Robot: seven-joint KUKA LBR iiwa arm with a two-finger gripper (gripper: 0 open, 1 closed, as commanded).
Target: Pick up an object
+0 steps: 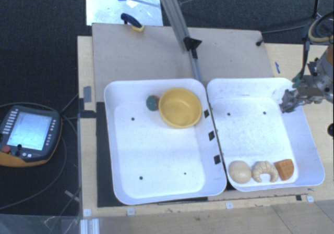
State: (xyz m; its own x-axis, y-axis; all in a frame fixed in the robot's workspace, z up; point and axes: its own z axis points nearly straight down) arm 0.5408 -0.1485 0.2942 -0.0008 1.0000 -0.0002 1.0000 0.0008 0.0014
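In the left bin a yellow bowl sits near the back edge, with a small dark green ball touching its left side. The right bin holds three things in a row along its front edge: a pale round bun, a croissant and an orange-brown block. My gripper hangs over the right bin's far right rim, well behind the row of food. Nothing shows between its fingers.
A grey pole slants down from the top to the gap between the bins. A teach pendant lies on the floor at the left. A blue and yellow clamp rests at the board's back edge.
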